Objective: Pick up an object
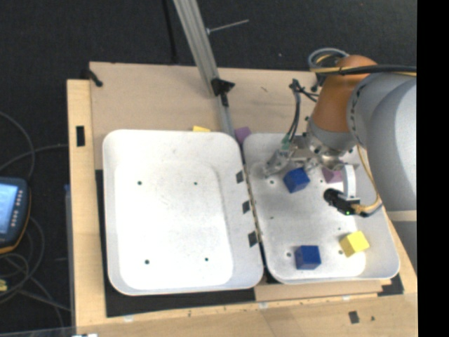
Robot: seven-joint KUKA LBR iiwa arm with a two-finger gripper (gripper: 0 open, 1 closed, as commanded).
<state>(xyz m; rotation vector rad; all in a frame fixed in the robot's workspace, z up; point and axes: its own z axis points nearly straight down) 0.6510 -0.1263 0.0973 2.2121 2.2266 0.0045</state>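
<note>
My gripper [300,164] hangs over the back part of the right bin [277,262], and its fingers stand open, spread left and right. A tilted blue cube [296,180] lies right under and between them, with nothing gripping it that I can see. A second blue cube [307,256] sits near the bin's front edge, and a yellow cube [354,243] lies to its right. A small purple piece [334,176] shows partly behind the gripper's right side.
The left bin [172,209] lies beside the right one. A purple block [242,133] and a yellow block [201,128] rest on the bench behind the bins. A slanted metal rail [200,41] runs down to the bins' back edge. Black cabling [340,201] hangs from the arm.
</note>
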